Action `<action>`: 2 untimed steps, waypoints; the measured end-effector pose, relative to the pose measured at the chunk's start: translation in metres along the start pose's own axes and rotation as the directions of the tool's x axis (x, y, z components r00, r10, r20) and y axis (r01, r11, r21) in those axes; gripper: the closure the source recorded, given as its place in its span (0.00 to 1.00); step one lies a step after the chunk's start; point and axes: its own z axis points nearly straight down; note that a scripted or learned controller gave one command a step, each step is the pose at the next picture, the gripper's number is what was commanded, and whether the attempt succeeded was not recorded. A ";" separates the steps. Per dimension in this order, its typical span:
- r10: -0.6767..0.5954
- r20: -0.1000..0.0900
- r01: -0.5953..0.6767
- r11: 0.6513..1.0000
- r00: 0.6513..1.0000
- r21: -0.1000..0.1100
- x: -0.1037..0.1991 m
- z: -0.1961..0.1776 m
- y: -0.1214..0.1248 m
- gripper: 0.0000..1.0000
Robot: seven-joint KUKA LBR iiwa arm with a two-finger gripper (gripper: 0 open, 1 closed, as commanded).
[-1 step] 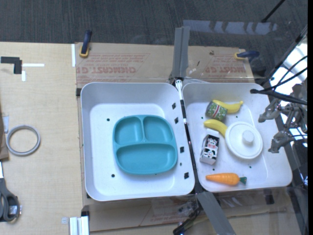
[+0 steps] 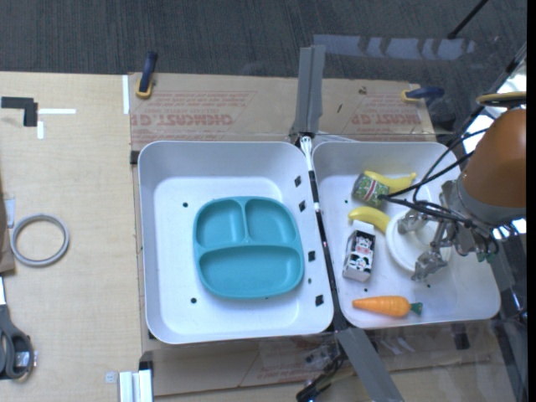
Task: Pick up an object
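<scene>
We see a pale wooden bench (image 2: 67,141) over dark carpet, with brown cardboard (image 2: 218,107) under two glossy white bins. The left bin (image 2: 159,191) holds a smooth teal divided plate (image 2: 249,247). In the right bin (image 2: 469,300) lie a carrot (image 2: 383,306), a banana (image 2: 369,218), a small printed carton (image 2: 360,255), a green can (image 2: 369,189) and a round white dish (image 2: 400,245). The metal gripper (image 2: 429,245) hangs over that dish, fingers spread, pinching nothing.

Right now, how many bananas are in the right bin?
2. One banana lies near the back by the green can; the other banana is just in front, above the milk carton. The gripper may hide more.
</scene>
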 end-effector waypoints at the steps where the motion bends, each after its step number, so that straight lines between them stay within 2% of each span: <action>1: -0.004 0.001 0.004 1.000 1.000 0.000 -0.001 -0.009 0.001 1.00; 2: 0.082 -0.018 -0.083 0.997 0.996 -0.006 -0.013 -0.069 0.070 1.00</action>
